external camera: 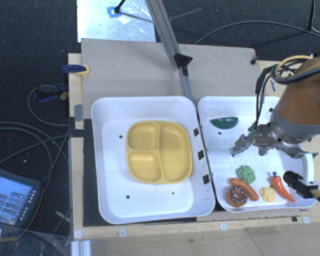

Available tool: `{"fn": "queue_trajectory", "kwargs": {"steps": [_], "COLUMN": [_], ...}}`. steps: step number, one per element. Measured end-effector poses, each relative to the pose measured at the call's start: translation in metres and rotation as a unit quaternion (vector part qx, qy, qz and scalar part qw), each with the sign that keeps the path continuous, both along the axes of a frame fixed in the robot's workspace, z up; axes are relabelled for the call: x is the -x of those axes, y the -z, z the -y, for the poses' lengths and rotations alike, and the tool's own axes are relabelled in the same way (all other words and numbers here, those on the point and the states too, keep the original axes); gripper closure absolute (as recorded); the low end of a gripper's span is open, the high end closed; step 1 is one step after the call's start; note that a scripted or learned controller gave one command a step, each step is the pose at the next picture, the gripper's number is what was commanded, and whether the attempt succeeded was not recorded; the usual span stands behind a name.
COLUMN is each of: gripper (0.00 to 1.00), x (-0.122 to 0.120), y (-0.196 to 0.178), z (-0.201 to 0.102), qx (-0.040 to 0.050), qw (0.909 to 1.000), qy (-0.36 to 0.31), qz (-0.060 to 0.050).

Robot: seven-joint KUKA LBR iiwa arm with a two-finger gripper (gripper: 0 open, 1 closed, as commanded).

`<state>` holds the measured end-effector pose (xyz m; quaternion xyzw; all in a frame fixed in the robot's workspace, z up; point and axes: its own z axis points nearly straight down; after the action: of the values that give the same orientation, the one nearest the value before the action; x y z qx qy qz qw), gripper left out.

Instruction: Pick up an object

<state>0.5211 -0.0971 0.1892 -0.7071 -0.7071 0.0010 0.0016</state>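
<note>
The right bin (216,159) holds several toy foods. A dark green bowl-shaped piece (224,122) lies near its far wall. Along its front wall sit a green broccoli (246,173), a red sausage (244,188), a brown donut (236,196), a small yellow piece (267,194) and a red chili pepper (281,189). My gripper (252,143) hangs over the middle of this bin, above and behind the broccoli, right of the green piece. Nothing shows in its grasp.
The left bin (109,143) holds a yellow divided plate (160,152). A grey pole (168,31) slants down from the top to the wall between the bins. The arm's orange band (304,97) covers the right bin's far right corner. Cables and a pendant lie on the floor at left.
</note>
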Motion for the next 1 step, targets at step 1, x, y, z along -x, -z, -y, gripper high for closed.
{"fn": "queue_trajectory", "kwargs": {"steps": [1], "gripper": [0.0], "x": [0.006], "y": [0.0487], "z": [0.0082], "qx": [-0.0001], "qw": [1.0], "qy": [0.0], "qz": [-0.001]}}
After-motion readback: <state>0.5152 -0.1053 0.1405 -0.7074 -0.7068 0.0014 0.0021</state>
